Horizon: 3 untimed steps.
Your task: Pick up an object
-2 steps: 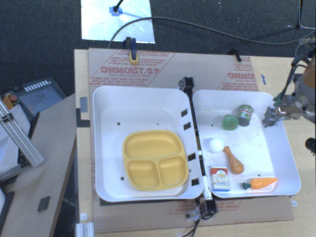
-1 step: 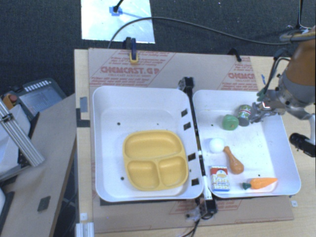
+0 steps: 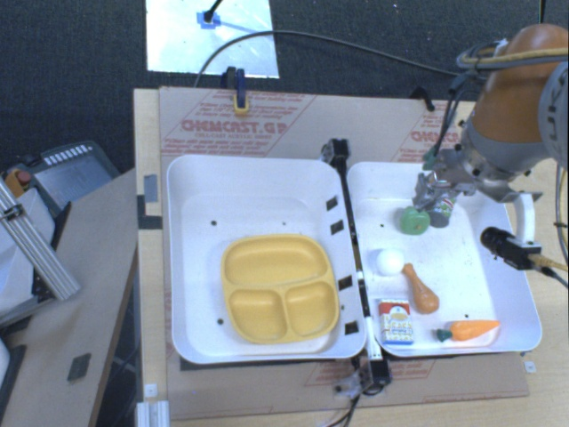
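In the right bin (image 3: 498, 278) lie a green round object (image 3: 413, 221), a white ball (image 3: 388, 261), a brown drumstick-shaped toy (image 3: 420, 290), a small printed box (image 3: 396, 322) and an orange carrot (image 3: 471, 330). My gripper (image 3: 436, 205) hangs over the bin's far part, its tip just right of the green object and close to it. Whether anything sits between the fingers cannot be made out from this angle.
The left bin (image 3: 200, 194) holds a yellow divided tray (image 3: 279, 286). A black clip row (image 3: 347, 238) runs along the seam between the bins. A black fitting (image 3: 508, 247) sticks in over the right bin's right wall.
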Available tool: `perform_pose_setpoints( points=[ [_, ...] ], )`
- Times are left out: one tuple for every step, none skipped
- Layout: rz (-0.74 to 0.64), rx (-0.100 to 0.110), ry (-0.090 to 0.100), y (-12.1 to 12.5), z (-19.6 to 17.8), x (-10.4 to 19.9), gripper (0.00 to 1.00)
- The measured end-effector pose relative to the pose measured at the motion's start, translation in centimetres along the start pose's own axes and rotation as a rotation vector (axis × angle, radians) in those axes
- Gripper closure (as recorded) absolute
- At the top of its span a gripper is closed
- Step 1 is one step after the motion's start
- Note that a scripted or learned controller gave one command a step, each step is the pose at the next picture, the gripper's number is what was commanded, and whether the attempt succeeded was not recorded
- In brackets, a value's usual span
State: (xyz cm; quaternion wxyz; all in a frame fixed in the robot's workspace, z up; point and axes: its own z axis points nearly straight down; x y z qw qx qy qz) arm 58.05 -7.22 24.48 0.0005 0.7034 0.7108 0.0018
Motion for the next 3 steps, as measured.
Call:
perform_pose_setpoints(
  points=[
    [0.000,0.002,0.000,1.5,1.5,5.0,1.00],
    [0.000,-0.001,0.001,3.9,1.1,10.4,1.00],
    [0.000,0.000,0.001,5.0,0.5,15.9,1.00]
  ],
)
